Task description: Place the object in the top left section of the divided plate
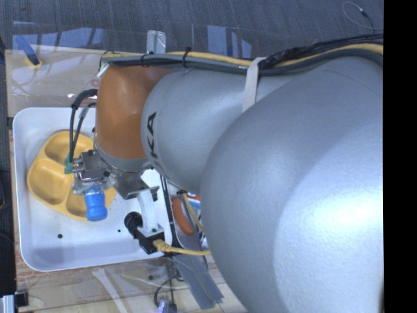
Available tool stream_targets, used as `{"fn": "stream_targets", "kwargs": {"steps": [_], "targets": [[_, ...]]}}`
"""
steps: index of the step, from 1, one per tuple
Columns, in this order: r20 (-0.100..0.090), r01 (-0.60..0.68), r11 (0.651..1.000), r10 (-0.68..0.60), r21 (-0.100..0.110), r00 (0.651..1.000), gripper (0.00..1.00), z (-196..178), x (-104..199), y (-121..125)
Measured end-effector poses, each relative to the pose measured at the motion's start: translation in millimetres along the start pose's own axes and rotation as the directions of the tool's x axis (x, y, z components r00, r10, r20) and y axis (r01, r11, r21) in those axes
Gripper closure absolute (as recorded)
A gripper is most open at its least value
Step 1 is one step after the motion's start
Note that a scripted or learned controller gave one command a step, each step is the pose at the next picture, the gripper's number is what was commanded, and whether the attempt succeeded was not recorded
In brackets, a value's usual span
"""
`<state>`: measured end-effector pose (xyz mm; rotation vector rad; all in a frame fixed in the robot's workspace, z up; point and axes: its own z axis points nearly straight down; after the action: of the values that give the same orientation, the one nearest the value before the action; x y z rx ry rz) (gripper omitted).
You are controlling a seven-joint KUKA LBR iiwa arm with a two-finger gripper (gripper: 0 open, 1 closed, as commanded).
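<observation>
Sitting just beneath the gripper [91, 182], a blue object [96, 205] overlaps the yellow divided plate [47, 168].

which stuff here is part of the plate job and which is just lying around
Part of the job:
- yellow divided plastic plate
- blue cylindrical object under the gripper
- grey arm's gripper

Just lying about:
- orange rounded object in the neighbouring bin, mostly hidden by the arm
- white shallow bin holding the plate

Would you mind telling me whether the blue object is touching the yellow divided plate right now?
Cannot tell. In the camera view the blue object overlaps the lower rim of the yellow divided plate just under the gripper, but the slanted angle hides any contact or gap.
</observation>
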<state>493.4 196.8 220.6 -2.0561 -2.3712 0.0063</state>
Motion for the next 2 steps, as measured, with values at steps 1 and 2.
{"fn": "stream_targets", "kwargs": {"steps": [1, 2], "targets": [[0.0, 0.0, 1.0, 0.0, 0.0, 1.0, 0.0, 0.0, -0.3, 0.1], [0.0, 0.054, 0.999, -0.054, 0.001, 0.999, 0.0, 58.1, -5.2, 30.5]]}}
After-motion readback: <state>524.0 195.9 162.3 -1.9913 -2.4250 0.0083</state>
